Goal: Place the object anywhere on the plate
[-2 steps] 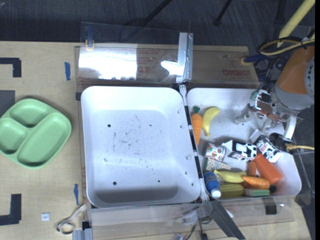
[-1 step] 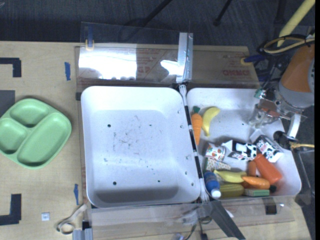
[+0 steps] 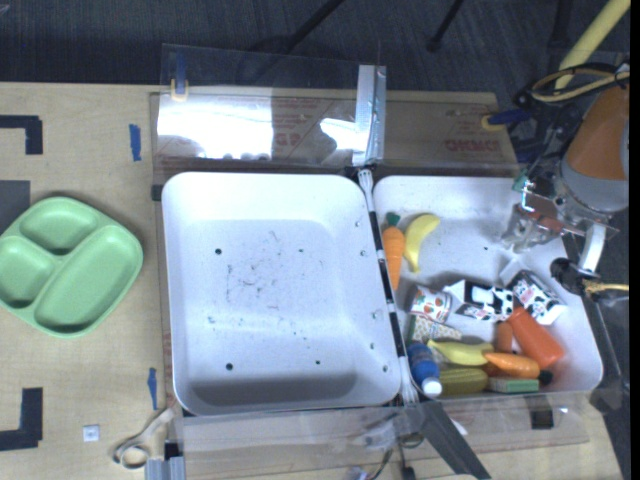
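In the camera view the gripper (image 3: pixel 533 226) hangs low over the back right part of the right bin (image 3: pixel 470 190), at the end of the grey arm (image 3: pixel 590 183). It sits above bare white floor, and I cannot tell from here whether it is spread or pressed together. Nothing shows in its grasp, so I judge the pick-up as not yet made.

The object to be moved is not singled out. The candidates all lie in the right bin:

- a banana (image 3: pixel 419 236) beside a carrot (image 3: pixel 394 256) against the wall shared with the left bin
- a black-and-white carton (image 3: pixel 533 301) just in front of the gripper
- an orange cylinder (image 3: pixel 536 339) touching that carton
- a blue-capped bottle (image 3: pixel 426 366) in the crowded front corner

The green plate (image 3: pixel 100 268) rests on the bench well apart from all this, beyond the left bin (image 3: pixel 270 268).

To do the step well, I would choose a piece that stands clear of its neighbours (the banana near the dividing wall looks easiest). The gripper should come down squarely over the narrow width and close only once it is low around the piece. The front pile is risky, since a grasp there may catch two things or slide off a rounded side. After that the carry is long, so lift high enough to clear both bin walls before crossing to the plate.
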Controlling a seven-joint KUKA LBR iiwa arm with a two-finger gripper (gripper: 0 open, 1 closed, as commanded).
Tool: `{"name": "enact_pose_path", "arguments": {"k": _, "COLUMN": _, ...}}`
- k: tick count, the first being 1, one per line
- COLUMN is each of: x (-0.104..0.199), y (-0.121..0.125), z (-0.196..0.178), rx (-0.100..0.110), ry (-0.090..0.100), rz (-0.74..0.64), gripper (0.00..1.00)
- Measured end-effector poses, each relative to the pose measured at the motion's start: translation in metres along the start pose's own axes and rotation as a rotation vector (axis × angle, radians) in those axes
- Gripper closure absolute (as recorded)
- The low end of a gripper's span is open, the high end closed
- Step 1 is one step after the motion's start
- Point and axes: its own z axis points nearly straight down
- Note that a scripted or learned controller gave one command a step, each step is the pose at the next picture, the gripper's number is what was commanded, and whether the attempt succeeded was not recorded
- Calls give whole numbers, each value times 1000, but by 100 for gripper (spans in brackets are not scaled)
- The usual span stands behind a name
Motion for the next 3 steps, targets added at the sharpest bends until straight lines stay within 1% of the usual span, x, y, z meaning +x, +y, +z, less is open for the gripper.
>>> {"name": "enact_pose_path", "arguments": {"k": 1, "x": -16, "y": -31, "z": 24, "rx": -4, "ry": -6, "rz": -175, "gripper": 100}}
{"name": "enact_pose_path", "arguments": {"k": 2, "x": 8, "y": 28, "z": 3, "rx": -1, "ry": -8, "rz": -264, "gripper": 100}}
{"name": "enact_pose_path", "arguments": {"k": 3, "x": 8, "y": 29, "z": -8, "rx": -5, "ry": -9, "rz": -264, "gripper": 100}}
